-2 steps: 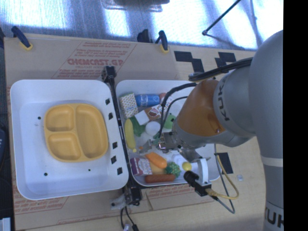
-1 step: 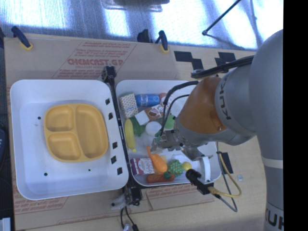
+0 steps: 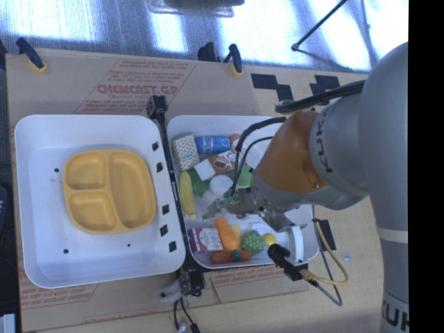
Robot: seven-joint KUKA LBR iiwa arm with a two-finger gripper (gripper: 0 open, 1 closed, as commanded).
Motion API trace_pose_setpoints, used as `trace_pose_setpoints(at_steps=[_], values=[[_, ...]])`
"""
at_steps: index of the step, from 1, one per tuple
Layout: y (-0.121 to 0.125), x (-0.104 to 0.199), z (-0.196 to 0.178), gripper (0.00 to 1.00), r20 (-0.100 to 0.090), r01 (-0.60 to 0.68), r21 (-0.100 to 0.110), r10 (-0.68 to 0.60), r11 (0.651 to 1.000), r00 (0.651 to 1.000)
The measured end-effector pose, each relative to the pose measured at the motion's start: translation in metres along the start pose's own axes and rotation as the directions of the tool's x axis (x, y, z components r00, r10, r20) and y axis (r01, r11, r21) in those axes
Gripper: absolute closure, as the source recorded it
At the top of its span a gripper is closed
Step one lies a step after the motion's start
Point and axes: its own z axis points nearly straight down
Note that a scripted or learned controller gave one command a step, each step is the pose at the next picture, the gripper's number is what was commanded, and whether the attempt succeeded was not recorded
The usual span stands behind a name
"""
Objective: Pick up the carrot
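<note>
The carrot (image 3: pixel 227 233) is a short orange piece lying near the front of the right bin (image 3: pixel 182 127), between a red-and-white packet (image 3: pixel 206 239) and a knobbly green item (image 3: pixel 252 241). My gripper (image 3: pixel 234 204) hangs low over the middle of that bin, just behind the carrot and very close to it. The wrist's orange band (image 3: pixel 295 161) and the grey arm cover the bin's right half. Nothing shows between the gripper's tips from this angle.
The right bin also holds a yellow banana-like piece (image 3: pixel 186 194), a white egg (image 3: pixel 220 184), a blue can (image 3: pixel 212 144), a small cracker box (image 3: pixel 185 150) and red items (image 3: pixel 223 257) at the front wall. In the left bin (image 3: pixel 28 207) lies a yellow divided plate (image 3: pixel 109 189).
</note>
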Motion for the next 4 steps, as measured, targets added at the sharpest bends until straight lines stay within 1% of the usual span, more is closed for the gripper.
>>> trace_pose_setpoints(at_steps=[1, 2, 3, 4], values=[[0.000, 0.000, -0.010, 1.00, 0.000, 0.005, 0.003, -0.005, 1.000, 1.000], [0.000, 0.000, -0.010, 0.00, 0.000, 0.005, 0.002, -0.005, 1.000, 1.000], [0.006, -0.004, 0.026, 0.00, 0.000, 0.322, -0.002, -0.322, 0.947, 0.947], [0.006, -0.005, 0.015, 1.00, 0.001, 0.324, -0.002, -0.324, 0.946, 0.946]])
